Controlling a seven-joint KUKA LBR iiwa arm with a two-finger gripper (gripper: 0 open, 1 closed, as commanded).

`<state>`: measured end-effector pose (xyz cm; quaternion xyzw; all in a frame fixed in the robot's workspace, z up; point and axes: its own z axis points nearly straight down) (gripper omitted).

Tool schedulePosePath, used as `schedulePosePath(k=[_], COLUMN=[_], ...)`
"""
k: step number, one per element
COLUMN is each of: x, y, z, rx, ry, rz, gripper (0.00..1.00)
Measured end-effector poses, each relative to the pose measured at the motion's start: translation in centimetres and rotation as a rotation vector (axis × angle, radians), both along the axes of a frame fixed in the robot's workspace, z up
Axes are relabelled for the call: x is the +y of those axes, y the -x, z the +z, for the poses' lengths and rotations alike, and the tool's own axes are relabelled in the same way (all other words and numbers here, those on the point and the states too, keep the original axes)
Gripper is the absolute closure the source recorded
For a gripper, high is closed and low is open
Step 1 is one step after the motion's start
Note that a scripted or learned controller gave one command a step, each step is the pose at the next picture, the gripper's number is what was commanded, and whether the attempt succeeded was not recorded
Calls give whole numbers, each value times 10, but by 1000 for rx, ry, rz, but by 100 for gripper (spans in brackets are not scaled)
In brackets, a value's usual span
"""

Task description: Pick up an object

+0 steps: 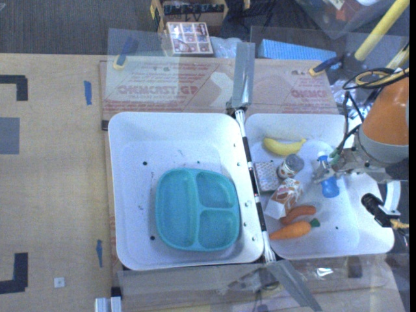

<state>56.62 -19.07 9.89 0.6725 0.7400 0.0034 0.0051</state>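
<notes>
**Over the right bin, a crowded pick**

Beside the tool (323,169) stands a small blue bottle (329,186), smooth plastic, touching or nearly so; whether the tool is open or has hold of anything, I cannot tell. Left of it, loose and within reach, lie a curved yellow banana (283,146), a round tin (290,166), a crinkled packet (286,192), a sausage (299,212) and an orange carrot (292,230). A teal sectioned plate (195,208) sits in the left bin (130,135).

You look down at a slant from one fixed camera above the bench, far enough to frame both shallow white plastic bins (123,135) side by side, centre frame.
</notes>
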Motion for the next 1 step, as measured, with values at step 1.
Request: schedulePosePath(k=[1], x=[48], y=[-17], z=[129], rx=[11], ry=[-1], rz=[-70], gripper=[100])
